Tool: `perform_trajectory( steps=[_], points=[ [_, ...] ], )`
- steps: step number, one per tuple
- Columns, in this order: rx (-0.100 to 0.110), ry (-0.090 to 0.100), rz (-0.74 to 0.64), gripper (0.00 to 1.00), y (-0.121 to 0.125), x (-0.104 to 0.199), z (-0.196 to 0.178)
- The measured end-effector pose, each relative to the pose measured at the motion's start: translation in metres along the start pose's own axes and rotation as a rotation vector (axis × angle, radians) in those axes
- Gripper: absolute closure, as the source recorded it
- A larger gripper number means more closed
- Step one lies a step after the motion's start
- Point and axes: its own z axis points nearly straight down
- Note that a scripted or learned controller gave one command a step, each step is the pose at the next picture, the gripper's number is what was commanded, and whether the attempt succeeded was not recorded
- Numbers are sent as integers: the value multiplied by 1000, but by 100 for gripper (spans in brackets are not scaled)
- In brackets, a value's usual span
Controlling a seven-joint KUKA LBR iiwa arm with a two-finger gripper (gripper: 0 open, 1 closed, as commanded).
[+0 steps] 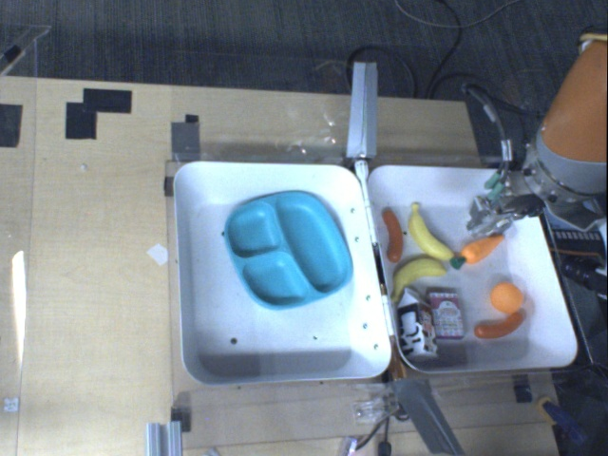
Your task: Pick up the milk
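The milk, a small white carton with black patches, lies at the near left corner of the right bin, close against a dark red box. My gripper hangs over the far right part of that bin, just above an orange carrot. Its fingers stand open with nothing between them. The milk is well to the left of the gripper and nearer the camera, with nothing touching it but the box.
The right bin also holds two yellow bananas, a sausage by the left wall, an orange and another sausage. The left bin holds a blue divided plate.
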Motion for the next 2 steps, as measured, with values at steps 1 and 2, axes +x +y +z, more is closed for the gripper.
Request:
perform_trajectory(
  steps=[1, 2],
  points=[
    [1, 0, -94, 100, -2, -58, 32],
    [-1, 0, -328, 100, 74, 30, 64]
  ],
)
